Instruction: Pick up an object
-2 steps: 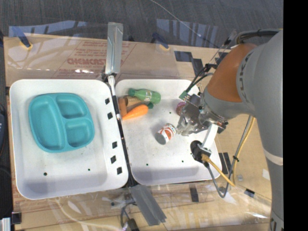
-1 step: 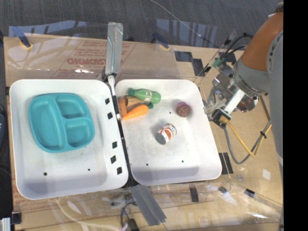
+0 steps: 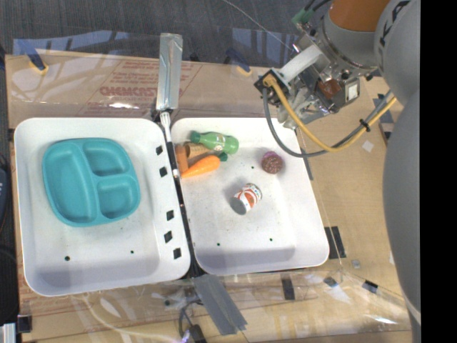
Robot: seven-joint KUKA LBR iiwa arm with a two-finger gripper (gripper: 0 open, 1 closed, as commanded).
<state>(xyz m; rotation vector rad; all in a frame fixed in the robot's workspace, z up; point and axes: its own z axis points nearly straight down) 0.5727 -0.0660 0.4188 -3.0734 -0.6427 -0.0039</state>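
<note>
my hand (image 3: 314, 91) hangs above right bin's (image 3: 300, 252) far corner (fingers: cannot tell); carrot (image 3: 200, 166), green bottle (image 3: 214, 142), can (image 3: 246, 197) below.

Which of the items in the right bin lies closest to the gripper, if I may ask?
The dark reddish ball, alone toward the bin's right side below the gripper; the others lie farther left.

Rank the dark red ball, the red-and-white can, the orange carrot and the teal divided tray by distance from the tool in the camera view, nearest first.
Measured from the tool above the right bin's far right corner:
1. Dark red round ball, right bin's far right part.
2. Red-and-white can, lying near the right bin's middle.
3. Orange carrot, by the right bin's left wall.
4. Teal divided plastic tray, in the left bin.
</note>
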